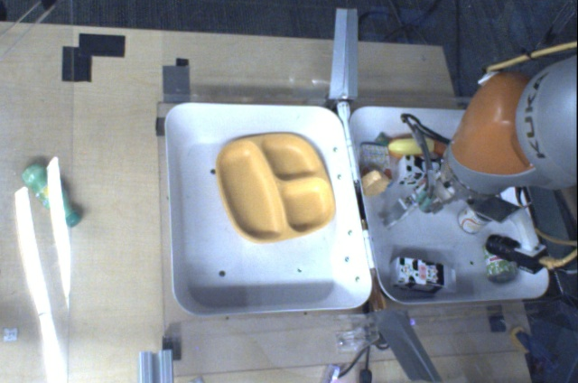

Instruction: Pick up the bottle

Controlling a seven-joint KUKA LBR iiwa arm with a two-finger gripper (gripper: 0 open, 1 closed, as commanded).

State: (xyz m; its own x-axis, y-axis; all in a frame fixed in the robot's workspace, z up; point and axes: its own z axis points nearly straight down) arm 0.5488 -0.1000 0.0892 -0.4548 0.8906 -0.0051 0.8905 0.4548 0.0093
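Note:
My gripper (424,194) is down in the right bin (452,289), left of its middle, under the orange wrist band. Its tips sit among small cluttered things, and a pale clear piece with a green spot (404,207) lies right at them. I cannot tell whether anything is between the fingers. A small round greenish clear thing (497,267), possibly the bottle seen end-on, stands near the bin's front right corner, apart from the gripper.
The left bin (194,282) holds a yellow divided tray (274,184). In the right bin lie a yellow banana-like piece (404,147), a yellow block (372,182), a black-and-white packet (417,273) and a white ring (470,223).

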